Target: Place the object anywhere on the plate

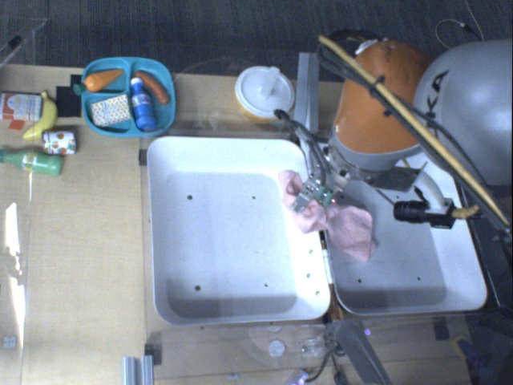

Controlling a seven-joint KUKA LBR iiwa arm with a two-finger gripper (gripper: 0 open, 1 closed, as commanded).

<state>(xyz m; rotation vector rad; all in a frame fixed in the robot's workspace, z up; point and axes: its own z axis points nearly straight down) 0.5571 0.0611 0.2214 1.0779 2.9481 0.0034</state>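
Observation:
A pink cloth [349, 227] hangs bunched across the rim between the two white bins, with most of it over the right bin [417, 283]. My gripper [314, 196] sits at the cloth's upper left part, with its fingers shut on a fold of the fabric. The blue sectioned plate [163, 77] lies on the bench at the far left, well away from the gripper. It holds a toy carrot, a sausage, a blue bottle and a cracker-like piece.
The left bin [224, 231] lies just left of the gripper. A white lidded cup [264, 92] stands behind it. A banana, a small can, a green bottle and a carton lie on the bench at the far left [36, 139]. The arm's orange and grey body overhangs the right bin.

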